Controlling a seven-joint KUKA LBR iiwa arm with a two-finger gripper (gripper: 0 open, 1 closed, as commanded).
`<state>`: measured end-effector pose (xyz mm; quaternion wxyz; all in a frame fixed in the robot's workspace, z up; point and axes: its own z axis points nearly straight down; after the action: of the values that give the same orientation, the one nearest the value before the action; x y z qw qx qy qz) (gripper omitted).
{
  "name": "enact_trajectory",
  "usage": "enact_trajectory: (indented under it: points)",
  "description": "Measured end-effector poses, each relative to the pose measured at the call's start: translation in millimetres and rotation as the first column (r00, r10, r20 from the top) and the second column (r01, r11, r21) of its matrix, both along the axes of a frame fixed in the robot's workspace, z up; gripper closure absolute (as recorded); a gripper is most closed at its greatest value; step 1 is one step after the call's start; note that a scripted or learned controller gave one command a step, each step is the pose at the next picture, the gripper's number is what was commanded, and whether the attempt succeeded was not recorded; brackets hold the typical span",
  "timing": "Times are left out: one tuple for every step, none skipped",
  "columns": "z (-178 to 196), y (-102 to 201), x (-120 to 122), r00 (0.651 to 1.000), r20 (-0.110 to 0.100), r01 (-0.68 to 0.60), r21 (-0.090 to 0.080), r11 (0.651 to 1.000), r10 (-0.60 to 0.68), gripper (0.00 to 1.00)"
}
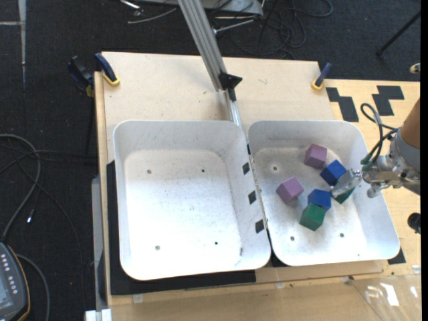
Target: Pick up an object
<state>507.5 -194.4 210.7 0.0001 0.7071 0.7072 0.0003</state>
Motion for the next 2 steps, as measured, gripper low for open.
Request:
enact_trajectory:
  points:
    - [-116.4, 36.1, 13.6, 1.000, 0.002, -0.003, -0.002, 1.000, 0.003, 0.00]
    - [-104.9, 35.7, 13.7, 1.000, 0.002, 0.000, 0.000, 1.000, 0.000, 1.00]
